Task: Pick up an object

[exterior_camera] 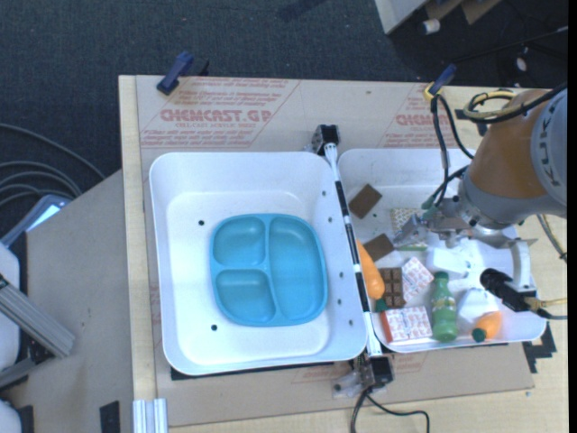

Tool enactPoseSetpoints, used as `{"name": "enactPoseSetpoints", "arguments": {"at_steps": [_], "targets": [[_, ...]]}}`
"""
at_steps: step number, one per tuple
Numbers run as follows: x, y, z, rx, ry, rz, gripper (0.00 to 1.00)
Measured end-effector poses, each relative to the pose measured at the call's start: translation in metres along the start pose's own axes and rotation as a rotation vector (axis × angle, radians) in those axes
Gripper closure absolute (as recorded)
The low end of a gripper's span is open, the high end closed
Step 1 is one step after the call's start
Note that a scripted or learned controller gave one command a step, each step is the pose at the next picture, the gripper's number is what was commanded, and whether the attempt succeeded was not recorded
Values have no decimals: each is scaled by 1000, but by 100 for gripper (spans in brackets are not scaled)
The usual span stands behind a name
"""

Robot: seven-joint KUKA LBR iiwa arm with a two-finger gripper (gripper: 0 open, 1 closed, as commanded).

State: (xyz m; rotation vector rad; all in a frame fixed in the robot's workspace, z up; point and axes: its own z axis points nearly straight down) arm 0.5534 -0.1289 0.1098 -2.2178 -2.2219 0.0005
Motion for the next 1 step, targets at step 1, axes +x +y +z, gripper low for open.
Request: {"name": "enactPoseSetpoints", "arguments": {"at_steps": [1], "targets": [[39, 52, 25, -2, 0, 1, 0]]}}
